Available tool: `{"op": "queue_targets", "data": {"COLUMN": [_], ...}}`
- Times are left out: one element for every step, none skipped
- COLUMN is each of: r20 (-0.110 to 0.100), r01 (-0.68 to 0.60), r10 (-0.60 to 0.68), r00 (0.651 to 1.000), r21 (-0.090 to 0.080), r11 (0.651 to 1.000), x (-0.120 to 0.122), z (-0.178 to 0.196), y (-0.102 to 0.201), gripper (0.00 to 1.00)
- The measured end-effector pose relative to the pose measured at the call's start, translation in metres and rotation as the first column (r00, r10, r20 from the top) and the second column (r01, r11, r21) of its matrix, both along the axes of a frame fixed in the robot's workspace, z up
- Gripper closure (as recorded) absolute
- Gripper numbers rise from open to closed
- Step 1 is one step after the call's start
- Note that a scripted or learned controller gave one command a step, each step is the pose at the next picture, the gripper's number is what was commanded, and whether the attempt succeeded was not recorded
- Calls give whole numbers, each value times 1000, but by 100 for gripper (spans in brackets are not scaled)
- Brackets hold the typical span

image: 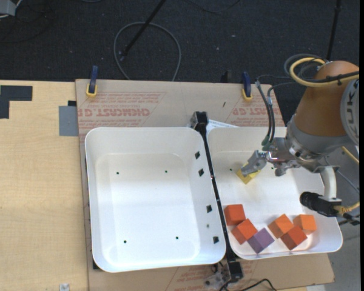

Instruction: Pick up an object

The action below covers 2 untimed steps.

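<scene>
The grey arm [324, 123] with its orange band reaches in from the right and hangs over the upper part of the right bin [333, 240]. Its gripper [253, 167] points toward the divider between the 2 bins, and a small yellow block [247, 174] sits right at the fingertips. The block appears pinched between the 2 fingers, with its lower edge close to or touching the bin floor; the view is too coarse to tell whether it is lifted clear.

Lower in the same bin, 6 more blocks lie in a loose cluster near the front wall, well apart from the gripper. An orange-red block [235, 213] lies nearest the divider, with another orange-red block [244, 230] just below it and a purple block [261, 240] touching that one on the right. Further right sit an orange block [282, 224], a red block [294, 237] and another orange block [306, 223], all bunched together.

The left bin [103, 162] stands beside the right one, separated by a dark strip. Both bins rest on a cardboard sheet [145, 105] held at its far edge by 2 clamps [92, 82]. A black cable [318, 203] hangs off the arm over the right bin's outer edge.
</scene>
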<state>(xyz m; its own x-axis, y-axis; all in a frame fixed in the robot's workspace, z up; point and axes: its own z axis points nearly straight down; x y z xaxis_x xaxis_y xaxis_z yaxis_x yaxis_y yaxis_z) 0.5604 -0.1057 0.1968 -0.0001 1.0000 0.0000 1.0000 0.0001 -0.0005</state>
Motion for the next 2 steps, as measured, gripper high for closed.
{"op": "queue_targets", "data": {"r20": [-3,-3], "r01": [-1,0], "r10": [1,0], "r00": [1000,1000], "r21": [1,0], "r11": [1000,1000], "x": [4,3], "z": [-59,-111], "y": [7,7], "gripper": [0,0]}}
